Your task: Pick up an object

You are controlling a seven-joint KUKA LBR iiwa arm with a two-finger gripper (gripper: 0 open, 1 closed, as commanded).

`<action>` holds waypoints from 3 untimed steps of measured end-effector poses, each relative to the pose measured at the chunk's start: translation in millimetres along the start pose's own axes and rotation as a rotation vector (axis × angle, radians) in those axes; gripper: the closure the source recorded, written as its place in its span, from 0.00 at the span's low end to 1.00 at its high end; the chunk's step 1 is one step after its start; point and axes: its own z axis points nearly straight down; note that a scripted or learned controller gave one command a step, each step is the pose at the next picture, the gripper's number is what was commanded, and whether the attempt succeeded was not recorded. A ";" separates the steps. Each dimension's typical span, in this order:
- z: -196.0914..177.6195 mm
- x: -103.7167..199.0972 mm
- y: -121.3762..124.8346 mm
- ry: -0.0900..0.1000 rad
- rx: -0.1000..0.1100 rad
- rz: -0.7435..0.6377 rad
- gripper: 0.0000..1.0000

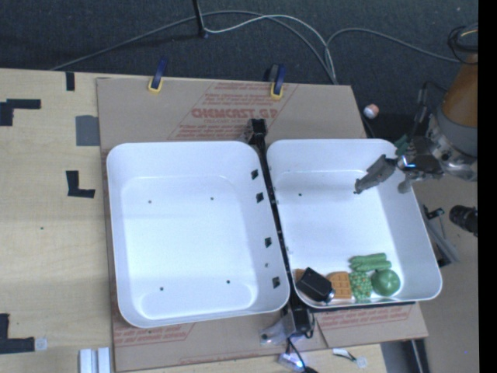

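Nearest the camera, along the near wall of the right bin [404, 231], we see a small cluster of objects: a black block [315, 284] at the left end, a tan waffle-like piece [338, 281] beside it, then a green bumpy piece [362, 286], a green ball [386, 282] and a green pod-like piece [368, 262] lying just behind them. They sit touching or nearly touching one another. The left bin [124, 208] lies beside it across a dark divider.

The gripper [382, 174] hangs over the far right part of the right bin, well apart from the cluster. Two grey fingers splay out from the wrist, one reaching left over the bin floor and one shorter one pointing down, so we judge the claw spread, with nothing between its fingers.

We judge the step in hand to be the approach. To do it well, we should travel toward the near wall, choosing one target instead of the whole heap. The black block at the left end looks the easiest, since its left side is free. The green ball may roll away under a closing finger. We should line the fingers across the narrow side of the chosen piece, descend straight, and keep clear of the bin wall, which sits close behind the cluster and could block one finger.
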 end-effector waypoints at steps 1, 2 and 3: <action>-10.1 0.3 0.1 0.000 0.000 -0.001 1.00; -91.3 -28.1 -35.1 -0.002 -0.008 0.003 1.00; -155.8 3.0 -48.1 -0.001 -0.007 -0.002 1.00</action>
